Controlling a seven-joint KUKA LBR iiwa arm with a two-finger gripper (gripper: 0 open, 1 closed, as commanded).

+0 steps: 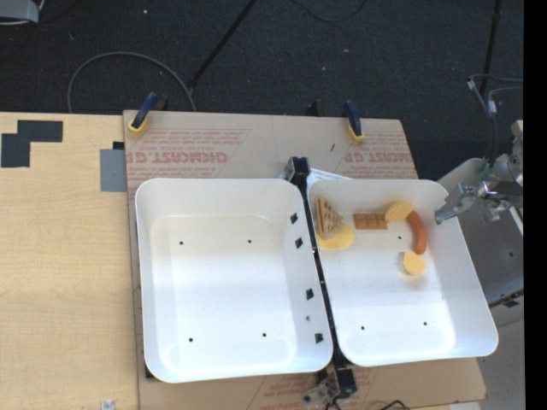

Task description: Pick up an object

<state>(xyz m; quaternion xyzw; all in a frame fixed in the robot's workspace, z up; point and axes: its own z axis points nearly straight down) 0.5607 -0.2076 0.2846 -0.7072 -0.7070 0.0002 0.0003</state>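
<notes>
Right of centre in the frame, the sausage (417, 231) looks light, smooth and rounded; grip across its middle. End effector (455, 207) state: cannot tell.

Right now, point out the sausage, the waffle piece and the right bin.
sausage (418, 232): camera view, middle of its body.
waffle piece (370, 221): camera view, centre of its top.
right bin (479, 293): camera view, right wall.
</notes>
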